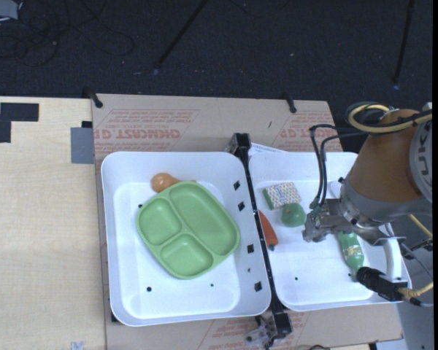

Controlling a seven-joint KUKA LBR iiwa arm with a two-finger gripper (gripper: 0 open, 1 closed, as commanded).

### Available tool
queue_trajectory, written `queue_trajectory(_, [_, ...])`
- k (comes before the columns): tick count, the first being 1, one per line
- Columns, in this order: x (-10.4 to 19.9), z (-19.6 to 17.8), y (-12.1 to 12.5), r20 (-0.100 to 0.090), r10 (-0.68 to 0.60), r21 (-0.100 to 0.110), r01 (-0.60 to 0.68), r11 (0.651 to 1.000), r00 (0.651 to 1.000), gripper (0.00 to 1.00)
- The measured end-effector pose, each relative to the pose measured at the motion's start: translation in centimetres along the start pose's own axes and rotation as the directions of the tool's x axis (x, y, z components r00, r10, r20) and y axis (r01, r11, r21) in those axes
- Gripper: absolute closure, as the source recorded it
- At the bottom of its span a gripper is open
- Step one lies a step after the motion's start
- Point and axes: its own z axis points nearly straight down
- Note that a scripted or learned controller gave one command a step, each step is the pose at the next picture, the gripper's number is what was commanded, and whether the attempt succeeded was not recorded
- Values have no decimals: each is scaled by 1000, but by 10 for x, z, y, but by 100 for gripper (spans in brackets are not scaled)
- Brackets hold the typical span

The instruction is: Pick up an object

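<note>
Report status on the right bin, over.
Tool low in the right bin, beside the green ball. Green bottle just to its right. Patterned block and orange carrot nearby. Nothing seen held.

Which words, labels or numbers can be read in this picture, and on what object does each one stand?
Red print on the cardboard sheet under the bins: upside down and blurred, not readable.
Label on the green bottle: too small to read.
Dark letters on the arm at the right edge: cut off, not readable.
</note>
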Motion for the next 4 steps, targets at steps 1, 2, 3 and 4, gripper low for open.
queue_trajectory(1, [-1,-52,1,0,0,1,0,1000,1000,100])
queue_trajectory(2, [59,-44,18,-2,-5,5,5,1000,1000,100])
queue_trajectory(3, [114,-47,25,-2,-5,5,5,1000,1000,100])
queue_trajectory(4, [157,-53,46,-1,-3,4,3,1000,1000,100])
